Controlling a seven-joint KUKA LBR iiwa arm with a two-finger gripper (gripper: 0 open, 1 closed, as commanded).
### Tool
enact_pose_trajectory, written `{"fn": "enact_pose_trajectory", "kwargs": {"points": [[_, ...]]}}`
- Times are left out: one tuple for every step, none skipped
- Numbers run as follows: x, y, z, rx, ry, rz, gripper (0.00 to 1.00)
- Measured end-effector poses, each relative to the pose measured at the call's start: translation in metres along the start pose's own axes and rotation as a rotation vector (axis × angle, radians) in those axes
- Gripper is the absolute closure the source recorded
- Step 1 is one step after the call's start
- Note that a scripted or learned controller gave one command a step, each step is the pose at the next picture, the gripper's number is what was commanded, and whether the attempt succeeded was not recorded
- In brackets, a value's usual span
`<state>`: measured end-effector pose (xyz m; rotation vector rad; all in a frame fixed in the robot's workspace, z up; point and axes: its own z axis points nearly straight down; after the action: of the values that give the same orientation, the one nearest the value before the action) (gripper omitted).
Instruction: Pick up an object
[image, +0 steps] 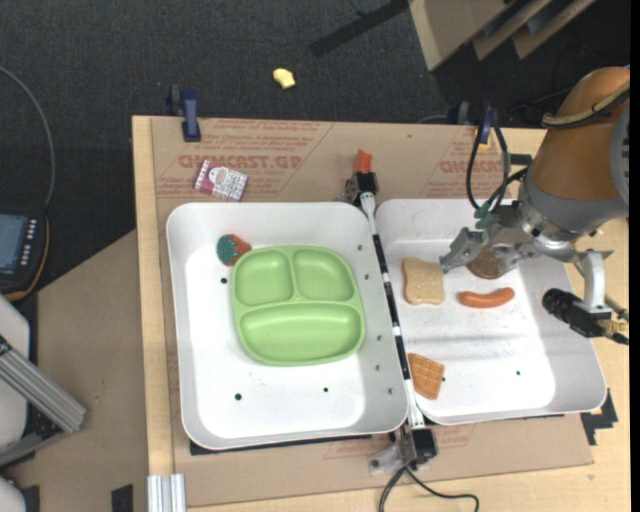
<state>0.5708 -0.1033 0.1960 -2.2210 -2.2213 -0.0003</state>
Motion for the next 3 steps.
{"fn": "enact_pose_trajectory", "kwargs": {"points": [[-0.055, 0.002, 0.097, 0.005, 0.0, 0.004, 0.0], [-0.052, 0.005, 0.081, -0.004, -0.002, 0.001, 1.0], [-0.091, 0.001, 0.07, -0.003, -0.003, 0.003, 1.0]]}}
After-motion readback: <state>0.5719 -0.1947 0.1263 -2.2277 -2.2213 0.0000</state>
